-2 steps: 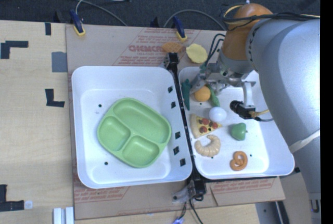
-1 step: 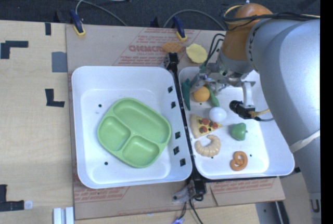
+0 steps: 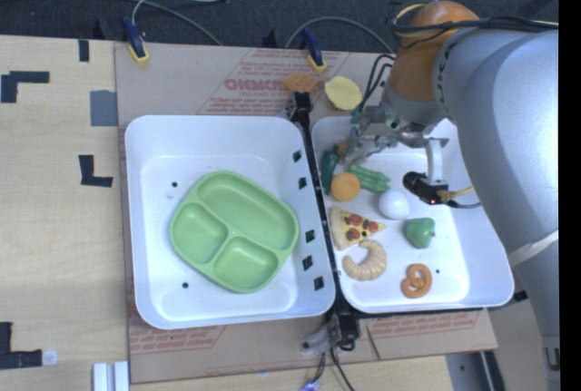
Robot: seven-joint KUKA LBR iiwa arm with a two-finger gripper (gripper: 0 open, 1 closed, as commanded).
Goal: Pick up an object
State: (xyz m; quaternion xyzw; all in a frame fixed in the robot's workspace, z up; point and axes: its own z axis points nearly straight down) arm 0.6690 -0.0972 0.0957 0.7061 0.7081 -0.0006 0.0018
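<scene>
My gripper (image 3: 361, 142) hangs low over the far left part of the right bin (image 3: 472, 264), under the grey arm with its orange band. Just below it lie a green vegetable (image 3: 370, 177), an orange ball (image 3: 345, 187) and a dark green piece (image 3: 328, 165) by the bin's left wall. Nearer the front are a white egg (image 3: 394, 203), a green pepper (image 3: 419, 232), a pizza slice (image 3: 353, 226), a tan croissant-like piece (image 3: 365, 262) and a pretzel (image 3: 417, 279). I see nothing held in the gripper.
The left bin (image 3: 150, 199) holds a green divided plate (image 3: 234, 230). A yellow round piece (image 3: 343, 92) and an orange piece (image 3: 300, 83) lie on the cardboard behind the bins. The arm's bulk covers the right side of the right bin.
</scene>
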